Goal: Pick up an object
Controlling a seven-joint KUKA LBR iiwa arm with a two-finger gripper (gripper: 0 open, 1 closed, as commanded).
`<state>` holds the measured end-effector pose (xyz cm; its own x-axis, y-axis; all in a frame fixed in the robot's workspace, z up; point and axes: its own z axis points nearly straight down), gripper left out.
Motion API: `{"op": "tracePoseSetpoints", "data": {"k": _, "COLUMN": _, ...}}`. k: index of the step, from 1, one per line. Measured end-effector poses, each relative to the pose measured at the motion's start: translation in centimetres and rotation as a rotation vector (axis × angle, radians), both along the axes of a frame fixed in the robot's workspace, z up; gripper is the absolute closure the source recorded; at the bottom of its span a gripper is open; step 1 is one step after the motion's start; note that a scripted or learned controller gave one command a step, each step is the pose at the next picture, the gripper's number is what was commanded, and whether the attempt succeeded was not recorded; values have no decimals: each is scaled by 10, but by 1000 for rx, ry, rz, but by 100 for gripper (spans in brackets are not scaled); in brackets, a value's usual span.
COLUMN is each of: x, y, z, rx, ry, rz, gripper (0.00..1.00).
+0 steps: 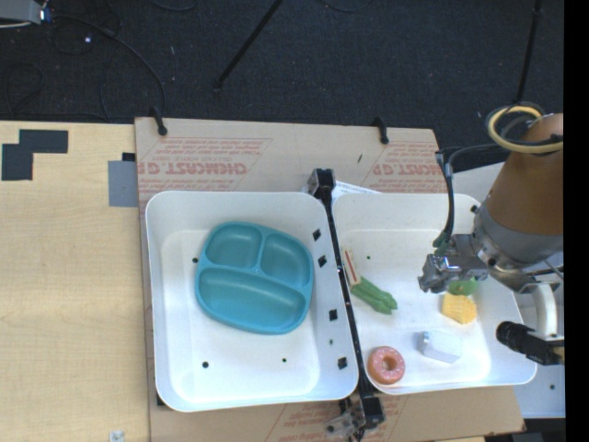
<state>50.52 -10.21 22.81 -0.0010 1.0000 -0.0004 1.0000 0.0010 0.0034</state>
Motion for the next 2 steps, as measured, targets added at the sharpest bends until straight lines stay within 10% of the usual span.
{"op": "tracePoseSetpoints", "data": {"k": 2, "x": 16, "y": 47, "z": 47, "rx": 2, "ry": 6, "rz": 3, "gripper": 100}}
